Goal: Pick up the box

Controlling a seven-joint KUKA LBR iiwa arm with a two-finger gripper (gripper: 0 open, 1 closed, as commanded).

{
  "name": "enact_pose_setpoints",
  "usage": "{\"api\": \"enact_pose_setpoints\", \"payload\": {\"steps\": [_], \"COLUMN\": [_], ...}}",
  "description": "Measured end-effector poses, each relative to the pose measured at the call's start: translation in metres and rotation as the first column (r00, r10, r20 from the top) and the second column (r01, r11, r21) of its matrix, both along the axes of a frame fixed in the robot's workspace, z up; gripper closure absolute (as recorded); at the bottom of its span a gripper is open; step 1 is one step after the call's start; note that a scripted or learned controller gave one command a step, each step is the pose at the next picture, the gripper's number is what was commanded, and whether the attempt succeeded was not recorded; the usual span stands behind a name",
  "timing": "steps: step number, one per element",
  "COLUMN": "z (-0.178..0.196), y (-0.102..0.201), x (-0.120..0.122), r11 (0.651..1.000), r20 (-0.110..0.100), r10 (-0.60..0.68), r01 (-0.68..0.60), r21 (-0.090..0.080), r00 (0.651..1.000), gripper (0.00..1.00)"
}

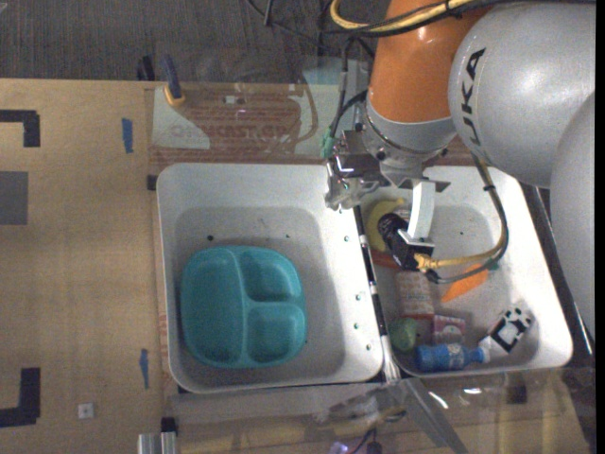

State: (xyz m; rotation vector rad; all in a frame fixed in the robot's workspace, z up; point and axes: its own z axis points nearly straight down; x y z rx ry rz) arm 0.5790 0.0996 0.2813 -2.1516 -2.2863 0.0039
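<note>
Left bin (168, 253) just has a teal plate (244, 305) sitting in it. The gripper (348, 189) hangs over the wall where the two bins meet, up toward the far end, and honestly I can't tell whether it's open or closed from this angle. The right bin (556, 322) is the messy one. The box (448, 327), small and pink, lies near its near edge, just right of a green cap (405, 334), above a blue bottle (444, 357), with a black-and-white block (510, 329) further right. It's well apart from the gripper.

The pale wooden counter (76, 253) carries a left bin (236, 183) and a right bin (546, 291), white and touching. Blue tape strips (127, 135) and black corner marks (24, 126) lie to their left.
</note>
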Motion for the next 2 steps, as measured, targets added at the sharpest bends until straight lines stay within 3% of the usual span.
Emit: {"api": "enact_pose_setpoints", "payload": {"steps": [1,2], "z": [-0.115,-0.192], "y": [0.105,0.127], "x": [-0.015,0.088], "r11": [0.979,0.992], "r20": [-0.001,0.012], "r10": [-0.205,-0.126], "r01": [0.205,0.126], "r21": [-0.001,0.004], "r00": [0.979,0.992], "gripper": [1.00,1.00]}}
